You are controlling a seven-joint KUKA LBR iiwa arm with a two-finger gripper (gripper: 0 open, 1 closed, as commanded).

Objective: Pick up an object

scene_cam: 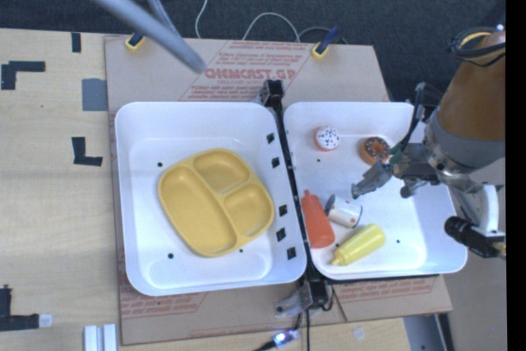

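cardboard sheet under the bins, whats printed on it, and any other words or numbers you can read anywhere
"CHEMCAST G.P", partly blurred, in red on the cardboard sheet behind the bins.
More red print on the sheet's front edge: too blurred to read.
Nothing readable on the yellow plate or the items in the right bin.

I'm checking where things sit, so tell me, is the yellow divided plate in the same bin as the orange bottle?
No, the yellow divided plate lies in the left bin, while the orange bottle lies in the right bin.
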